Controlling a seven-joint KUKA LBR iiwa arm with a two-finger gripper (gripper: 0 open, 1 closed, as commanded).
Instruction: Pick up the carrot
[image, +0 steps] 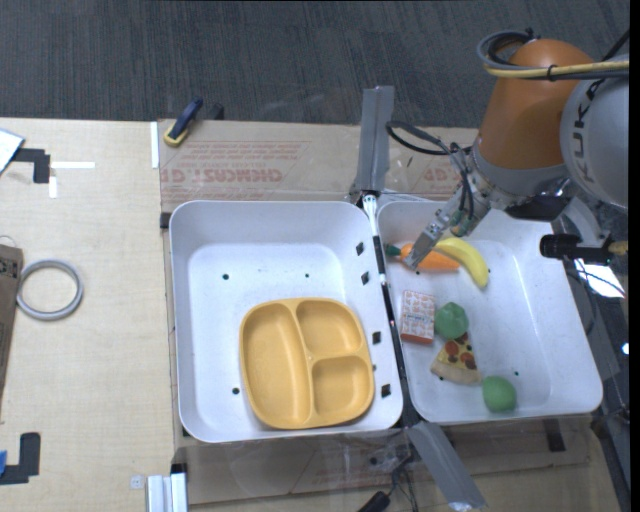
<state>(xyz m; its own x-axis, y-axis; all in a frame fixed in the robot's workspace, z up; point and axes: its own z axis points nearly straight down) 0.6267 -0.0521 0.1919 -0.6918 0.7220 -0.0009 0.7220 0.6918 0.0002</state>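
cardboard sheet (262, 163) | red print, upside down | reads "CHEMCATS"

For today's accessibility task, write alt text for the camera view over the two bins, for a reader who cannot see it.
A grey and orange robot arm's gripper reaches down at a carrot lying beside a banana in the right bin. That bin also holds a small packet, a pizza slice and two green items. The left bin holds a yellow divided plate.

carrot (436, 262) orange | banana (468, 258) yellow | plate (305, 362) yellow | bins (200, 300) white
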